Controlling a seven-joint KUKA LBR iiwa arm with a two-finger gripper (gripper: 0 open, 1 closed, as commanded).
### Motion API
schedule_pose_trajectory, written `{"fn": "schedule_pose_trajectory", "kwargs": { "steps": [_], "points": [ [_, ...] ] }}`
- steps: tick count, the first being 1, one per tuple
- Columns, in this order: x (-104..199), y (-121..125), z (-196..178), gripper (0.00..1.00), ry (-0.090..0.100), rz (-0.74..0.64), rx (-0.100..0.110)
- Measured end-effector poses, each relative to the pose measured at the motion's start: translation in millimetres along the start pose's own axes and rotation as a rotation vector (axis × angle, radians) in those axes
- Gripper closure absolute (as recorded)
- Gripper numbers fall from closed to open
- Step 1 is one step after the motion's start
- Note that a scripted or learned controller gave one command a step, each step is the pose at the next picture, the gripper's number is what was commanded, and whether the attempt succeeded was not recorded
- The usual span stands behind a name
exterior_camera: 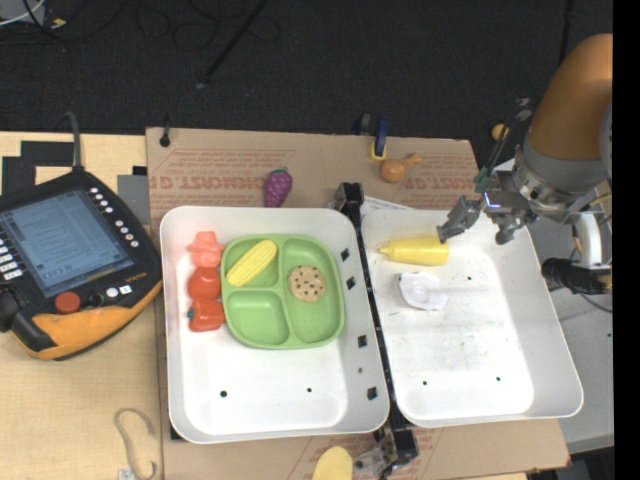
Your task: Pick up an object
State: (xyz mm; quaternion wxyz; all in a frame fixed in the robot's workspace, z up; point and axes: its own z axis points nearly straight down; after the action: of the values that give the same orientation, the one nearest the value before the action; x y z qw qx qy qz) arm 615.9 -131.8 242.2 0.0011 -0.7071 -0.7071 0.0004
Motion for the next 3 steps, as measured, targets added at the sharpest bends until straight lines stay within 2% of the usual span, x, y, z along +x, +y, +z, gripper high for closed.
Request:
{"fn": "schedule_pose_trajectory", "kwargs": {
  "steps": [2,3],
  "points": [
    [5,2,127,0.0,0.001,-0.003,0.005],
    [8,2,156,0.0,0.001,-0.002,0.002]
  ]
}}
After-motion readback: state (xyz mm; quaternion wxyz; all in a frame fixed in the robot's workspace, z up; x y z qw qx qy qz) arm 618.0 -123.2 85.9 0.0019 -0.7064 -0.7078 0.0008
